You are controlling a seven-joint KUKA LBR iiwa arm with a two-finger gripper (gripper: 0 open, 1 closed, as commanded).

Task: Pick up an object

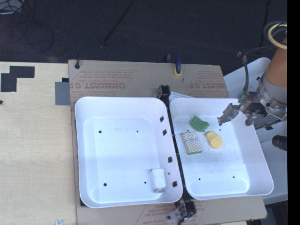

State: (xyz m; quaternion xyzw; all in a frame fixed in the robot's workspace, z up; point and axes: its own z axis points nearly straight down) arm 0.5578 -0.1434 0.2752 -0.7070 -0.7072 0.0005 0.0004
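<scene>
The jaws (239,114) hover spread open and empty over the right bin (262,182)'s upper right, with the yellow object (214,139) lying just down-left, beside the checkered packet (191,142) and green piece (199,123).
</scene>
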